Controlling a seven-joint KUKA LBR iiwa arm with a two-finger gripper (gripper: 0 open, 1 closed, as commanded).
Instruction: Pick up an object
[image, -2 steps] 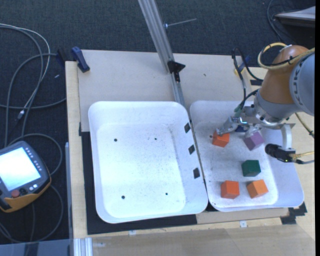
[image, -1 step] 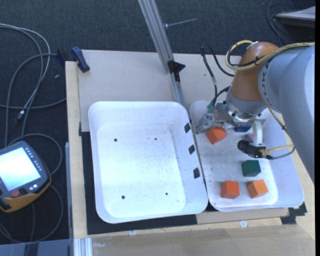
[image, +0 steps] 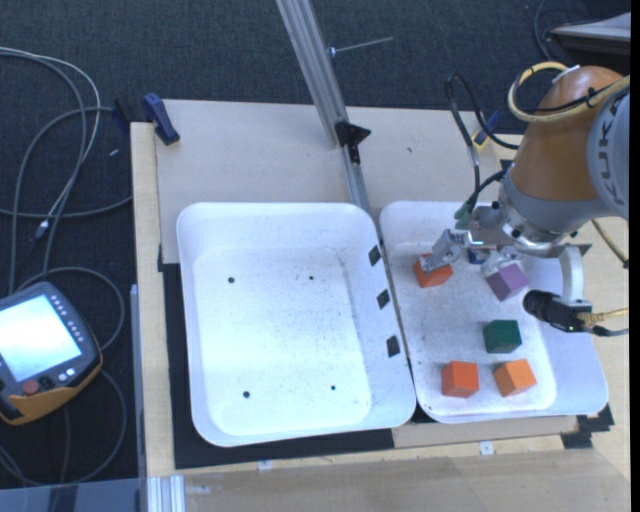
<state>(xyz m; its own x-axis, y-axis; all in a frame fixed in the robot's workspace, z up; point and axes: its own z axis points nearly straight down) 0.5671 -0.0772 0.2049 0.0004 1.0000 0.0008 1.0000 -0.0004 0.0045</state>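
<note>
Gripper: the gripper (image: 466, 255) hangs low over the far end of the right bin (image: 585, 385), its fingers spread apart, nothing between them.
Nearest things: a small red-orange block (image: 433, 272) lies just beside one fingertip (image: 441, 253); a purple block (image: 506, 281) sits beside the other (image: 494, 263).
Risk: the open span seems to fall between the two blocks, so closing here could catch air or nudge the red-orange block aside.
Right bin: it also holds a green block (image: 502, 336), an orange cube (image: 460, 379) and a second orange cube (image: 514, 377) toward the near rim.
Left bin: the left bin (image: 200, 225) shows bare white floor.
</note>
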